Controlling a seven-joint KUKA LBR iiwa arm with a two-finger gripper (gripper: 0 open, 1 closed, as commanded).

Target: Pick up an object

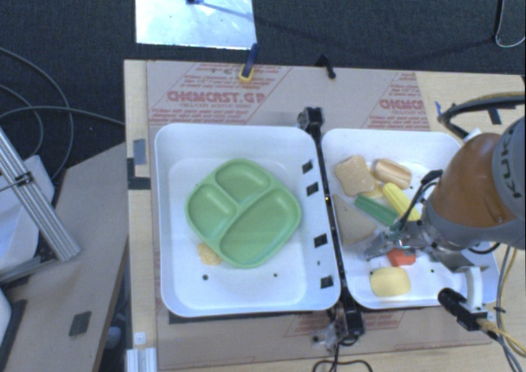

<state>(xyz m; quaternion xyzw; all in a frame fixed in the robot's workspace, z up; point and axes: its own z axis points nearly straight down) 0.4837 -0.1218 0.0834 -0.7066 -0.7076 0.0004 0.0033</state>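
Note:
The right bin (444, 147) holds several toy foods: a tan toast slice (355, 175), a brown bun (392, 172), a yellow corn piece (396, 196), a green pod-shaped piece (376, 209), a small red-orange piece (401, 259) and a pale yellow lump (389, 282). My gripper (385, 245) is low in this bin, its metal tip just left of the red-orange piece and below the green one. The arm's orange band (472, 186) covers the bin's right part. Nothing visibly hangs from the gripper.
The left bin (177, 198) carries a green divided plate (244, 213) with a small yellow piece (209, 254) peeking out under its lower left edge. A black divider with clips (322, 198) runs between the bins. Cardboard lies under both.

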